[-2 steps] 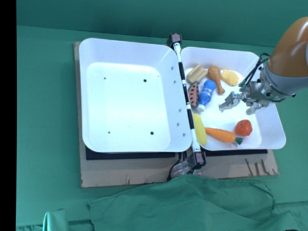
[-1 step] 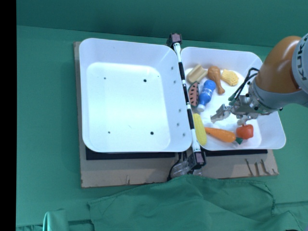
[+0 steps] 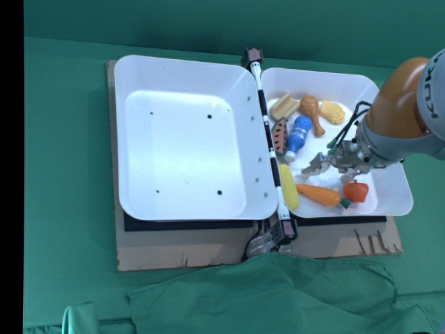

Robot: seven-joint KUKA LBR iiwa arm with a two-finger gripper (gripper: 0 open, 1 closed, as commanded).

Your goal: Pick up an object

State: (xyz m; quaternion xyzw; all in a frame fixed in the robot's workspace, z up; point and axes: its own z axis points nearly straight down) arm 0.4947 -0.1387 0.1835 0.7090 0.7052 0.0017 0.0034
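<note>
Two shallow white plastic bins sit side by side on a brown cardboard sheet [image 3: 174,252] over the green-covered worktop [image 3: 62,152]. Left bin [image 3: 139,75] has a bare floor, wide open room inside its rounded walls. Right bin [image 3: 389,193] is crowded: yellow toy corn cob [image 3: 288,186] lies along its left wall, orange toy carrot [image 3: 318,195] just beside it near the front wall, small red toy pepper [image 3: 356,192] next to the carrot's green tip. Blue and white toy bottle [image 3: 298,136] mid-bin, red watermelon slice [image 3: 279,136] at its left, tan bread piece [image 3: 283,106], brown drumstick [image 3: 312,113] and yellow waffle-like piece [image 3: 332,111] toward the back wall. Free floor mostly at the bin's right side, under the grey arm with orange band [image 3: 403,96]. Metal two-finger gripper [image 3: 321,165] hangs low between bottle and carrot, above the carrot, fingers spread a little, nothing seen between them; contact with any toy can't be told. Crumpled green cloth [image 3: 278,294] lies along the front edge
</note>
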